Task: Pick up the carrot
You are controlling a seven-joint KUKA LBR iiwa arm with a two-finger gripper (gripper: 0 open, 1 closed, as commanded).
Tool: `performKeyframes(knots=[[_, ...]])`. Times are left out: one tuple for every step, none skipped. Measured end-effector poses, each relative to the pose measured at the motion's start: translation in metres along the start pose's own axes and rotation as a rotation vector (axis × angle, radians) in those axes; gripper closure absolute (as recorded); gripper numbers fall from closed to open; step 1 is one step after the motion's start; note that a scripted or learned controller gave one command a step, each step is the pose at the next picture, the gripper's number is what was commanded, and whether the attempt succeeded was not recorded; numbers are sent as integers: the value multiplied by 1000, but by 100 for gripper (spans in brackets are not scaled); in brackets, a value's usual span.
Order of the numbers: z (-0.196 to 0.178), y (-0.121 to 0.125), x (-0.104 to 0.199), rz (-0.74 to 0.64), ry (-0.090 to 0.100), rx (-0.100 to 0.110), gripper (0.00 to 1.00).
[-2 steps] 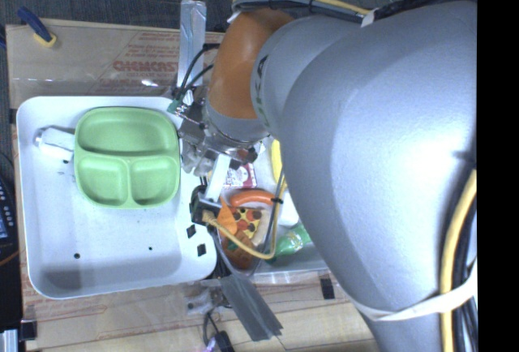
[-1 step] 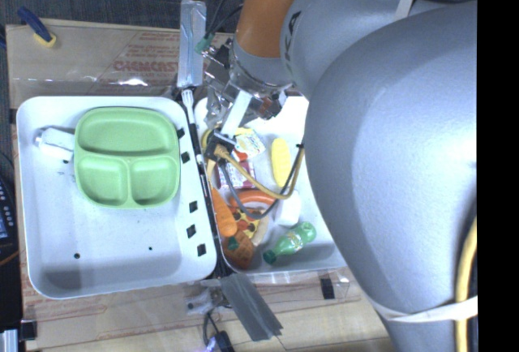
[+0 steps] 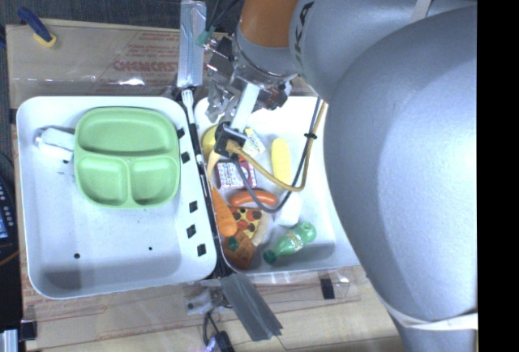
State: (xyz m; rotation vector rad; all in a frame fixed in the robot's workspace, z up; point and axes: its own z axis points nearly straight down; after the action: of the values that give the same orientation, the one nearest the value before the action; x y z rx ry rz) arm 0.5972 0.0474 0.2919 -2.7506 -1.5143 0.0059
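The grey arm (image 3: 389, 99) hangs over the right bin (image 3: 316, 208), covering its right side. The left bin (image 3: 105, 245), beside the right bin, holds a green divided plate (image 3: 127, 154). The gripper (image 3: 220, 105) hovers over the right bin's far left corner; whether it is open or closed cannot be told. The carrot (image 3: 224, 215) lies along the right bin's left wall, toward its near end. A green bottle (image 3: 289, 242) lies at the right bin's near edge.

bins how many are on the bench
2. The left bin holds a green divided plate; the right bin beside it holds the carrot and other items, partly hidden by the arm.
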Motion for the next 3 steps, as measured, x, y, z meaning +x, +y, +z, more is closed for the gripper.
performKeyframes(knots=[[55, -2, 72, 188, -1, 1, 100], [195, -40, 154, 148, 7, -3, 100], [66, 16, 72, 189, 5, -4, 100]])
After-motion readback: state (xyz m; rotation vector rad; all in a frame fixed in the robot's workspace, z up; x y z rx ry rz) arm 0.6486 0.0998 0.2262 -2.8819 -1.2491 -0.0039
